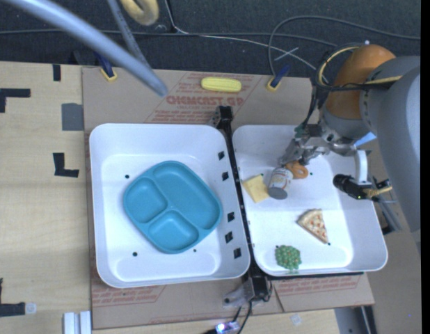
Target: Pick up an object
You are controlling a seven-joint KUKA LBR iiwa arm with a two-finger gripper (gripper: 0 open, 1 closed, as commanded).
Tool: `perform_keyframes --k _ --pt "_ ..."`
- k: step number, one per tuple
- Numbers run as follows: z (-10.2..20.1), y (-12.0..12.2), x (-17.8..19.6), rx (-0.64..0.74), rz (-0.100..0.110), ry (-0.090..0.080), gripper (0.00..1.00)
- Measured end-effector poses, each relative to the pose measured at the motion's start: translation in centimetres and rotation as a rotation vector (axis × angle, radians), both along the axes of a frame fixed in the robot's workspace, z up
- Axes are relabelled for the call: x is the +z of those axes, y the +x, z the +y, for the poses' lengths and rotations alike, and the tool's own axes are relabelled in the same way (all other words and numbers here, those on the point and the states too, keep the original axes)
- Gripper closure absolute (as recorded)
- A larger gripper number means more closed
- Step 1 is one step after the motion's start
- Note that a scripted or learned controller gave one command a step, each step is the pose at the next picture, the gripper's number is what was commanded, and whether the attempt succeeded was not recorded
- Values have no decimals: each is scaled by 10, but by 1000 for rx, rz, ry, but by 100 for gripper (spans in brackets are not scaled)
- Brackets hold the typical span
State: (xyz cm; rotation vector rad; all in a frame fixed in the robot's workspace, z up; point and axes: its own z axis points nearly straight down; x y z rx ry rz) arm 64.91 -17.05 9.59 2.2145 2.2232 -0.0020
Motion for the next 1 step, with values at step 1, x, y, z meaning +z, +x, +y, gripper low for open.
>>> perform_keyframes --k 1 --pt "-4 -1 44 -3 0 3 100"
